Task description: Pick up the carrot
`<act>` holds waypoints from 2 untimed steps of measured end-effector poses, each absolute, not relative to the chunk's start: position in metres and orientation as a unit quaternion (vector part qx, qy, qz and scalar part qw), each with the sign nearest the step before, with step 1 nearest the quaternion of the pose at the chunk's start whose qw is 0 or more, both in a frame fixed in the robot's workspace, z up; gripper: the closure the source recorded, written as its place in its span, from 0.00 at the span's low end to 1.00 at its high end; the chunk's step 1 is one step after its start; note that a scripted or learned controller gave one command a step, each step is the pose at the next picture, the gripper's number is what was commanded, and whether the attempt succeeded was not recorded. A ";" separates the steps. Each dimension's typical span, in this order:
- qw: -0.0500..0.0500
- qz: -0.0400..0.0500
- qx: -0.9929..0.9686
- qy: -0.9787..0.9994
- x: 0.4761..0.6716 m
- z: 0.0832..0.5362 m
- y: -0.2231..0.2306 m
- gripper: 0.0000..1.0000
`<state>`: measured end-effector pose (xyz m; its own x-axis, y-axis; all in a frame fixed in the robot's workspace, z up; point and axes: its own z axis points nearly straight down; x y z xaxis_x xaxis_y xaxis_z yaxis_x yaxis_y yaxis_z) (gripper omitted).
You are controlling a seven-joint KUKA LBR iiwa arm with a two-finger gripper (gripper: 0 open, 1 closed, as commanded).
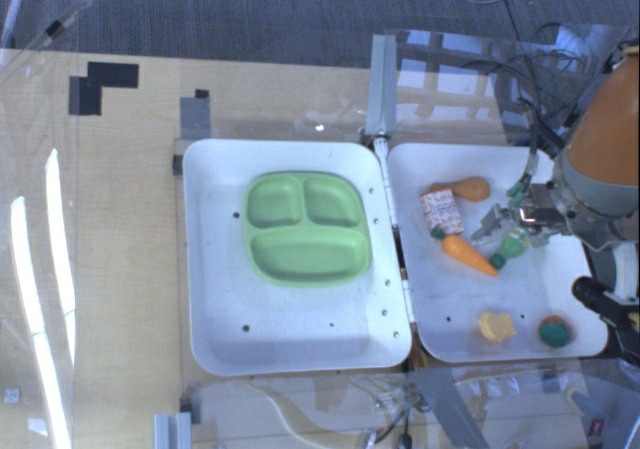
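The carrot (pixel 468 254) lies in the right bin (pixel 440 337), orange with a green leafy top that points right. My gripper (pixel 510 230) hangs right over that green top, at the carrot's right end. It looks open, with one grey finger (pixel 490 225) left of the leaves and the other to their right. The carrot rests on the bin floor.
Close to the carrot are a small red-and-white labelled can (pixel 440 210) and an orange-brown oblong piece (pixel 470 189). A yellow chunk (pixel 495 327) and a green ball (pixel 556 332) sit near the front edge. The left bin (pixel 215 317) holds a green divided plate (pixel 305 227).
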<state>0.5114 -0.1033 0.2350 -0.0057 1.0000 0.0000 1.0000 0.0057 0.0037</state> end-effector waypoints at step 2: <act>0.003 0.003 0.701 0.713 0.535 0.107 -0.112 1.00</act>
